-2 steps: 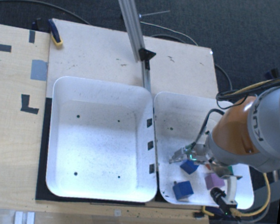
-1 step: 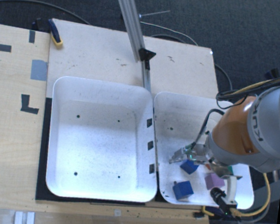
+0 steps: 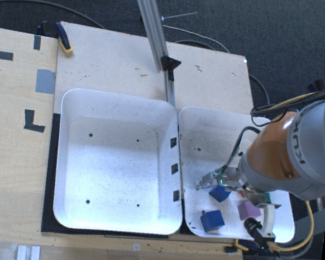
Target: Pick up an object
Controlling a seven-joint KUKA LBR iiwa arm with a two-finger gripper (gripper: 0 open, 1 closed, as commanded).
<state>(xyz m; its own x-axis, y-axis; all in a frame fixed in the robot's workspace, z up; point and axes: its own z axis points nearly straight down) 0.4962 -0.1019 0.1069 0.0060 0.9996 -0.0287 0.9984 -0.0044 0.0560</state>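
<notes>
Two blue blocks sit in the right bin (image 3: pixel 209 132), low and right in the frame: one (image 3: pixel 219 194) right under the gripper (image 3: pixel 220 181), one (image 3: pixel 212 220) nearer the bottom rim. A purple block (image 3: pixel 249 211) lies beside them. I cannot tell how the jaws stand.

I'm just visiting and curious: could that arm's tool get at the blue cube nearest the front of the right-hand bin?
Probably yes. The blue cube lies uncovered in the right bin, and the tool hangs close above it.
</notes>
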